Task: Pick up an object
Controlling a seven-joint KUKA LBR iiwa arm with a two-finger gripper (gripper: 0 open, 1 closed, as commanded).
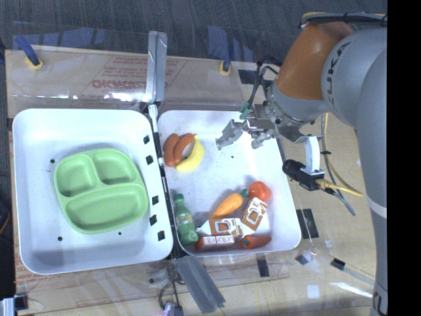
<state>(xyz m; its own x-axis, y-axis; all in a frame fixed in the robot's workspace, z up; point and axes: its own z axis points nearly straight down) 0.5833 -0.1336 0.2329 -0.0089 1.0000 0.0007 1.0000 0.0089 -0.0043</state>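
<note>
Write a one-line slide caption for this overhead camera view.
Grey arm's pincer hovers over the right white bin of toy food; green divided plate sits left.

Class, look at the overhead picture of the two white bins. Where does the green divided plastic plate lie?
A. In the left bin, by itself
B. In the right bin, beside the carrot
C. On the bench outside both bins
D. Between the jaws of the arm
A. The green divided plastic plate lies flat on the floor of the left white bin, while the orange toy carrot lies in the right white bin.
</note>
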